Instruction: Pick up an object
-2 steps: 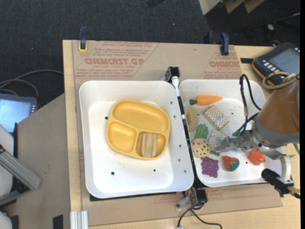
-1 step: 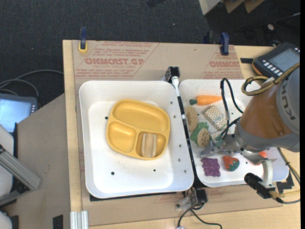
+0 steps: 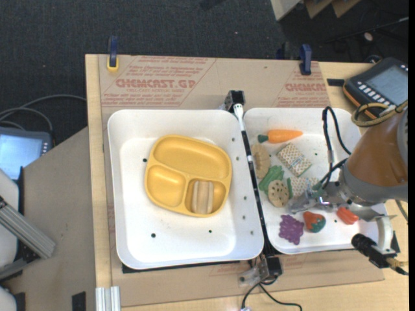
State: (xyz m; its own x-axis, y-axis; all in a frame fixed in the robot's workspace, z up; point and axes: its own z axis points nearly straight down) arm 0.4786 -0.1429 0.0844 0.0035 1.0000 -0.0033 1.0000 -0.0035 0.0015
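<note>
Camera view: the surface (image 3: 97, 173) is pale board carrying two glossy white bins. The left bin (image 3: 130, 232) holds a smooth yellow divided plate (image 3: 188, 173) with a pale, ridged wafer (image 3: 201, 196) in one compartment. The right bin (image 3: 337, 241) is crowded: carrot (image 3: 285, 135), speckled cracker (image 3: 293, 157), green pod (image 3: 270, 177), knobbly purple grapes (image 3: 291, 228), strawberry (image 3: 315, 221). The jaws (image 3: 305, 203) hover just above this cluster; whether they are parted or closed I cannot tell. With the pieces touching, a grasp could nudge neighbours or slip off rounded plastic.
</note>
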